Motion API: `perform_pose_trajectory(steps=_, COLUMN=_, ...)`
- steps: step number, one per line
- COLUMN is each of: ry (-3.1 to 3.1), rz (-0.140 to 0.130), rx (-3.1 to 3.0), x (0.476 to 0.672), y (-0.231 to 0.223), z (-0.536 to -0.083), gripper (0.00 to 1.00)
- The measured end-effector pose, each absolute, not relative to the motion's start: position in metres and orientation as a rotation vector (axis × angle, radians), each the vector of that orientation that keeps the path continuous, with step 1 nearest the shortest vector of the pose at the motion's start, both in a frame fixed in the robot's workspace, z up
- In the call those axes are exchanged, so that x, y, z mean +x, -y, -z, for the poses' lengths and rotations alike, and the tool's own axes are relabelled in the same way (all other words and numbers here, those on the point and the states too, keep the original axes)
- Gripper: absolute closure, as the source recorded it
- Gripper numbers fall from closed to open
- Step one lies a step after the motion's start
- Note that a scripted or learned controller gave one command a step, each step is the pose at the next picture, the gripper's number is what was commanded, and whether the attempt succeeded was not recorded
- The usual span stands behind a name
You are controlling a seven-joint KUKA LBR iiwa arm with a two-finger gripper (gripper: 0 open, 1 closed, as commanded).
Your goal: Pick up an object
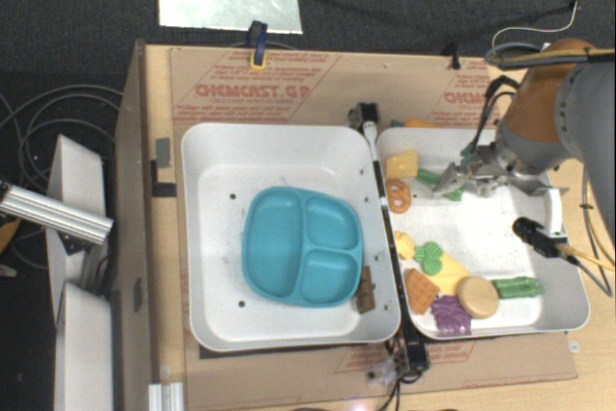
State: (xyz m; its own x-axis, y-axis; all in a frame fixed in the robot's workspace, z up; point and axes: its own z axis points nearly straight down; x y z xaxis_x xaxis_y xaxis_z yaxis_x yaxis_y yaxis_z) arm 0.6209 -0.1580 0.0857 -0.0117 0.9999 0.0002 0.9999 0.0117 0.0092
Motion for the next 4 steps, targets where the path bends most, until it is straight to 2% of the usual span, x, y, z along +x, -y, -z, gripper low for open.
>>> perform_pose_trajectory(steps=1, ry=-2.220, rz=0.008, rx=2.234, x=0.489, y=0.178, z=-0.084, gripper=0.00)
perform_pose_trajectory(steps=2, ry=-2.225, rz=-0.007, rx=2.208, x=0.562, y=0.164, z=-0.093, gripper=0.00)
perform_pose_trajectory(steps=3, ry=-2.226, rz=-0.009, rx=2.207, x=0.648, y=0.152, z=-0.086, gripper=0.00)
perform_pose_trajectory(steps=4, ry=-2.216, rz=0.003, rx=2.225, x=0.586, y=0.191, z=-0.108, gripper=0.00)
